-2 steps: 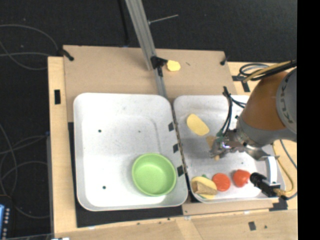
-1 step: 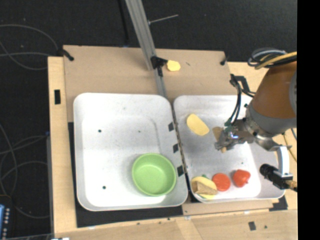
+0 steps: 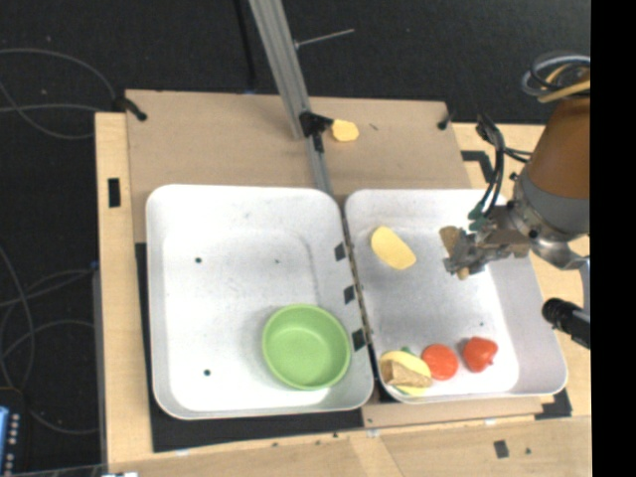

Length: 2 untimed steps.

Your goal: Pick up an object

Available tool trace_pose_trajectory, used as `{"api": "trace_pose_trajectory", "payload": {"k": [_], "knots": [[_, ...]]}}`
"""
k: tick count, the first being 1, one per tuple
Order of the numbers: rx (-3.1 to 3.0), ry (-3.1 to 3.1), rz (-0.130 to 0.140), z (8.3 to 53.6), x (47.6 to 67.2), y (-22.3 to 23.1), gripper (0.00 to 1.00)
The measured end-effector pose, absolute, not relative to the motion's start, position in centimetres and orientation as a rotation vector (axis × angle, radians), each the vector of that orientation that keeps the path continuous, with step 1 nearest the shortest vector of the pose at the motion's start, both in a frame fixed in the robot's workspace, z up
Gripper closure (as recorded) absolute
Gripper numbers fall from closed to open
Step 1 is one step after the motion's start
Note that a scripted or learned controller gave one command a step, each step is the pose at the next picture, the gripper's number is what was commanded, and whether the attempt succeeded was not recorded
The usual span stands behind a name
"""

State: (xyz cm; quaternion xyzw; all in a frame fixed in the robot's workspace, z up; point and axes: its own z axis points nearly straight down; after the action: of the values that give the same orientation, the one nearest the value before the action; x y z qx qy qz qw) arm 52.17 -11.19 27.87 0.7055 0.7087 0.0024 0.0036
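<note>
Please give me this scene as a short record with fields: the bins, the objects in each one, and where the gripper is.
left bin: green bowl near its front right corner
right bin: yellow piece at back left; two red items and a yellow-brown item along the front edge
bench: small yellow item behind the bins
gripper: over the right bin, right of the yellow piece, nothing seen in it

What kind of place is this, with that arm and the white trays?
Probably a robotics lab test bench. A grey-and-orange robot arm reaches over two white bins holding toy-like items, such as a green bowl and a yellow piece, with loose cables on the dark floor.
</note>
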Motion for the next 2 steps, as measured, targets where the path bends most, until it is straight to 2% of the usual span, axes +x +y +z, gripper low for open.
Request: {"api": "trace_pose_trajectory", "payload": {"k": [1, 2], "knots": [[2.214, 2.226, 0.0, 26.3, 55.2, -6.7, 1.0], [2.215, 2.223, -0.001, 26.0, 57.2, -3.2, 1.0]]}}
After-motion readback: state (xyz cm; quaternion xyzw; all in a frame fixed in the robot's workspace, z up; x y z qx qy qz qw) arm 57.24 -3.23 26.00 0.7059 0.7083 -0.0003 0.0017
